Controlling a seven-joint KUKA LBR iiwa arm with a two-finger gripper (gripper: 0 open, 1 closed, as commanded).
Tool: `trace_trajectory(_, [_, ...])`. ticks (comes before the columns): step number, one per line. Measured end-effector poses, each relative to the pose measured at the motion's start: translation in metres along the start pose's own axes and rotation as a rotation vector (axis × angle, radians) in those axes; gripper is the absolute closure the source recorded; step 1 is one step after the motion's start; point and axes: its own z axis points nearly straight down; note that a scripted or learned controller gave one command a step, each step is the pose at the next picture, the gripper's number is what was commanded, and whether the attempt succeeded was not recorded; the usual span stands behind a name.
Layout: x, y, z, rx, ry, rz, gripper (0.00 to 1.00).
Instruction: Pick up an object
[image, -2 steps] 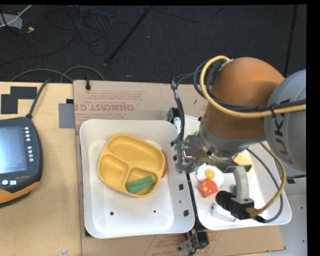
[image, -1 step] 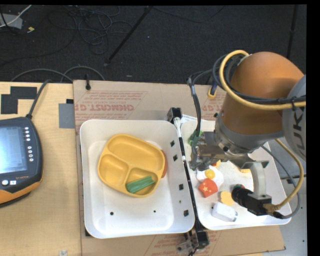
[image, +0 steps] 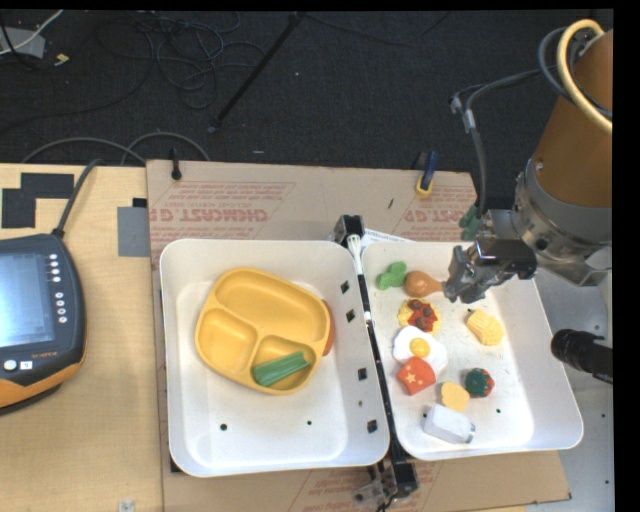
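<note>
- Nearest the camera, at the front of the right bin, lies a small white block, with a yellow-orange piece just behind it.
- Toy foods fill the right bin: a red strawberry-like piece, a fried egg, a dark red and orange piece, a round dark red and green piece, a yellow corn-like piece, a green piece and a brown drumstick-like piece.
- Gripper: dark, low over the rear of the right bin, just beside the drumstick-like piece on its right. Contact cannot be confirmed. How far it is open cannot be told from this angle; nothing is seen held in it.
- Left bin: a yellow divided plate carrying a green pod-shaped piece in its front compartment; a red-orange item peeks from under the plate's right edge.
- Both bins rest on a cardboard sheet on the bench.
- Handheld control pendant sits on the bench, well apart, to the left.
</note>
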Motion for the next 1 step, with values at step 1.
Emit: trace_trajectory(1, [0.0633, -0.0003, -0.0451, 0.005, 0.001, -0.01, 1.0])
